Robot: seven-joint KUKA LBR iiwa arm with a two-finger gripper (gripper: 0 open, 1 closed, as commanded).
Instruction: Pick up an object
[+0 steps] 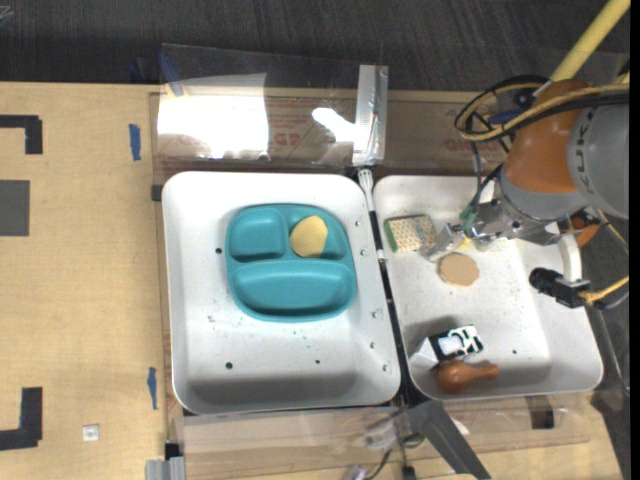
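In the right bin [530,308], my gripper [468,232] hangs over the back half, reaching in from the right. Just below its tip lies a round tan cookie-like disc [459,269]. A pale green-and-tan waffle-patterned piece [410,232] rests to the gripper's left, near the bin's back left corner. A small black-and-white object [457,343] and a brown drumstick-shaped item [465,373] lie toward the front of the same bin. Nothing is visibly held by the gripper.
The left bin [200,348] holds a teal divided plate [290,288] with a yellow rounded item [309,236] in its back right compartment. A clear plastic panel [270,118] stands behind the bins. Cables [500,108] loop by the arm's orange band [545,153].
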